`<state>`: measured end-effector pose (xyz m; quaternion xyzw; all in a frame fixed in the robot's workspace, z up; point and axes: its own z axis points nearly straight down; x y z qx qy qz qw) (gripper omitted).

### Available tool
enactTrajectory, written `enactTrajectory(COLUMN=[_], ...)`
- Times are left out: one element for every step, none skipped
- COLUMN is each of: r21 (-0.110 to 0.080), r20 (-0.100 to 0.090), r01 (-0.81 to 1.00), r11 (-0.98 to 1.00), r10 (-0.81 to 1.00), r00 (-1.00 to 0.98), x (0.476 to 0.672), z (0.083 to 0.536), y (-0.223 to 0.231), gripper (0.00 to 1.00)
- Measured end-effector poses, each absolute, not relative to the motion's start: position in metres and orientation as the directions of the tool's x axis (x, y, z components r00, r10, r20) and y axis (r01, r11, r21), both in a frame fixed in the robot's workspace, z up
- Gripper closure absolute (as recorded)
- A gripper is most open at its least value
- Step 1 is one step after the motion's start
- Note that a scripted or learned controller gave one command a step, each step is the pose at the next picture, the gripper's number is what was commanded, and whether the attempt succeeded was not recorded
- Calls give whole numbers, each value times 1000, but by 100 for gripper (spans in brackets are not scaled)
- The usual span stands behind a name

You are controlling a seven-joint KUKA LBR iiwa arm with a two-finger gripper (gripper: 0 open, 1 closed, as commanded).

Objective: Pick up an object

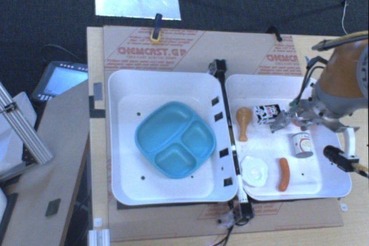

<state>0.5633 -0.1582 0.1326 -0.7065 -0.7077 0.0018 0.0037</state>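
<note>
Over the right bin, end effector (282, 123) poised low beside the small milk carton (267, 113).

Camera view: my end effector sits in the right bin (328, 186), its tip just beside the black-and-white milk carton; finger spacing cannot be told, and nothing shows between the fingers. Near it lie a drumstick (244, 122), a small can (301, 144), a sausage (283, 174) and a fried egg (253, 171). A blue divided plate (174, 139) occupies the left bin (124, 89). Judgement: the carton looks like a light, stiff toy with flat sides; opposing flat faces offer the surest hold, though smooth plastic may slip.
</note>
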Motion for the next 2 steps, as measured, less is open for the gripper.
enactTrajectory(r21=[-3,-4], r20=[2,3], r01=[1000,1000], r11=[1,2], r10=[1000,1000], r00=[-1,-2], x=[564,565], z=[80,89], y=[-158,-158], gripper=[0,100])
